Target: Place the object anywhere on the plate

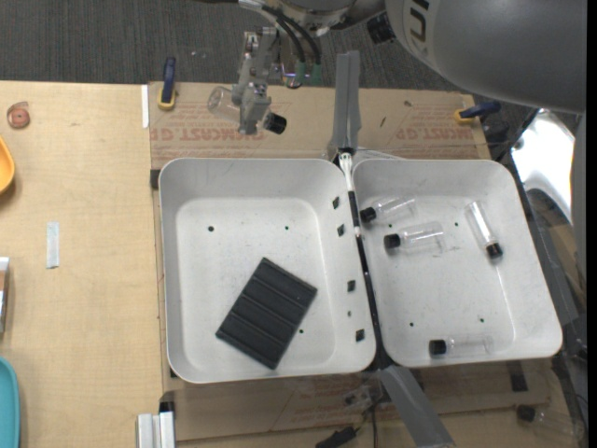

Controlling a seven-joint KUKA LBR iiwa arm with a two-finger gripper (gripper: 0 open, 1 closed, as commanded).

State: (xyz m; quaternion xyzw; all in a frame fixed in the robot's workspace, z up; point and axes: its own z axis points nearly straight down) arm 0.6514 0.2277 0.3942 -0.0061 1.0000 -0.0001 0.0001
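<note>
1. The gripper (254,110) hangs past the far edge of the left bin (177,250), pinching a clear vial (224,97).
2. A black ridged plate (268,312) lies tilted near the left bin's front edge.
3. Four more vials (417,240) lie in the right bin (532,278).

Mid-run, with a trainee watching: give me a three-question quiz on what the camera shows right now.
1. How many clear, black-capped vials lie in the right bin?
2. True or false: the black ribbed plate lies in the left bin.
3. The gripper shows against: A) the left bin, B) the right bin, C) the cardboard beyond the bins.
Key: 1) four; 2) true; 3) C.
</note>
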